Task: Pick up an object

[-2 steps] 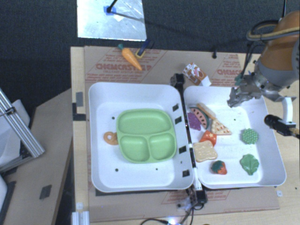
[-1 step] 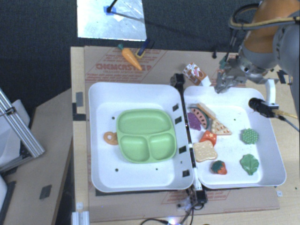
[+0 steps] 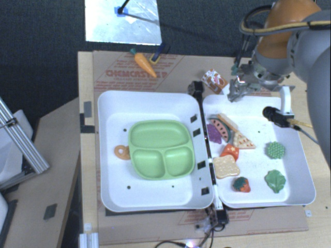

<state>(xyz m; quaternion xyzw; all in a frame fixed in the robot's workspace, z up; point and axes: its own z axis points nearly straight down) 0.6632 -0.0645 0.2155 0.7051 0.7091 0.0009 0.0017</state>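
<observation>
My gripper (image 3: pixel 238 93) hangs over the back rim of the right bin (image 3: pixel 300 190), near its far left corner. Nothing shows in its grasp. Below and in front of it lie a watermelon slice (image 3: pixel 224 125), a purple piece (image 3: pixel 213 133) and a pizza slice (image 3: pixel 243 140). Further forward are a red piece (image 3: pixel 230 151), a toast slice (image 3: pixel 225 166), a strawberry (image 3: pixel 241 184), a round green piece (image 3: pixel 275 150) and a broccoli (image 3: pixel 275 181). A small red-and-white packet (image 3: pixel 213 80) lies on the bench just left of the gripper.
The left bin (image 3: pixel 111 190) holds a green divided plate (image 3: pixel 160 149) and a small orange ring (image 3: pixel 122 152). A toy carrot (image 3: pixel 145 64) lies on the cardboard behind the bins. A shiny sheet (image 3: pixel 123 14) sits at the back.
</observation>
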